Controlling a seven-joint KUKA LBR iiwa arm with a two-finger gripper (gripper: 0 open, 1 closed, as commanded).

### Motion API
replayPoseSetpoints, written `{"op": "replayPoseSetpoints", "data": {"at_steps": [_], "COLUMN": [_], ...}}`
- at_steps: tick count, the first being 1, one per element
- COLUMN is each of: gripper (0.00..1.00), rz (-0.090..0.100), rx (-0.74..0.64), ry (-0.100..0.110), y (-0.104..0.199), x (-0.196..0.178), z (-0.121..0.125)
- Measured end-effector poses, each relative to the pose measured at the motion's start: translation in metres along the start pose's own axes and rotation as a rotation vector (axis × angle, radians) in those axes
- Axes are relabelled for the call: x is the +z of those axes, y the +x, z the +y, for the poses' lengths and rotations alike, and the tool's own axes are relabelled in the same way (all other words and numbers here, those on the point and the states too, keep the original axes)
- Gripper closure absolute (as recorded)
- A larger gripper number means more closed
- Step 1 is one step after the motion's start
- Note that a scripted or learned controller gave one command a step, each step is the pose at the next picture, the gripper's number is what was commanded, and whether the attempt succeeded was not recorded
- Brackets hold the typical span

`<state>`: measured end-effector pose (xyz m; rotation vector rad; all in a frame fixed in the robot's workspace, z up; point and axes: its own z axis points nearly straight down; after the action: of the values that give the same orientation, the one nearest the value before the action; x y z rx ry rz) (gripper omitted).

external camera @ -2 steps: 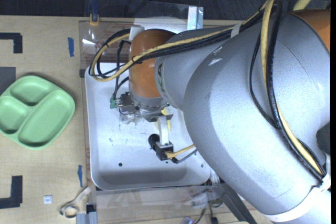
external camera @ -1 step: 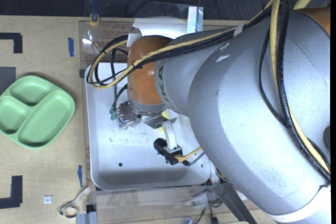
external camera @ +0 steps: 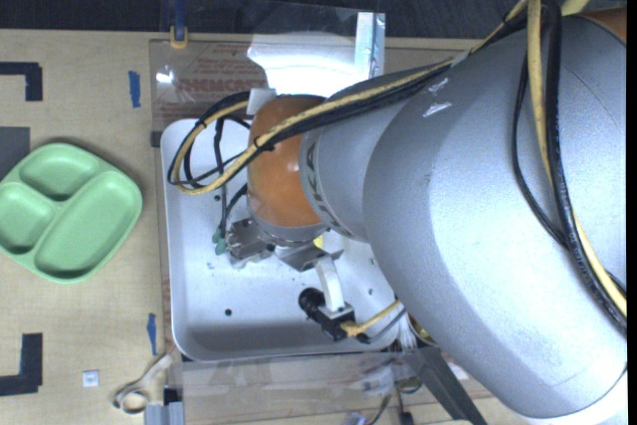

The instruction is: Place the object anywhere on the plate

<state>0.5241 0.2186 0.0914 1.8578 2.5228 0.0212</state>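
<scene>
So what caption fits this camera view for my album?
Grey robot arm with an orange band reaches over a shallow white bin, while the green three-section plate sits off to the left.

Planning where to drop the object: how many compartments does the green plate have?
3: on the green divided plastic plate, two small compartments sit at the upper left and lower left, one long compartment along its right.

A pale green plate lies beside a white bin; the grey arm wears an orange band.
</scene>
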Motion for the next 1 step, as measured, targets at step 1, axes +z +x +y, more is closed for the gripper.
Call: {"op": "replayPoseSetpoints", "data": {"at_steps": [1], "gripper": [1.0], "rz": [-0.002], "rx": [0.219], "ry": [0.015], "y": [-0.0024], "x": [-0.006], "z": [-0.0041]}}
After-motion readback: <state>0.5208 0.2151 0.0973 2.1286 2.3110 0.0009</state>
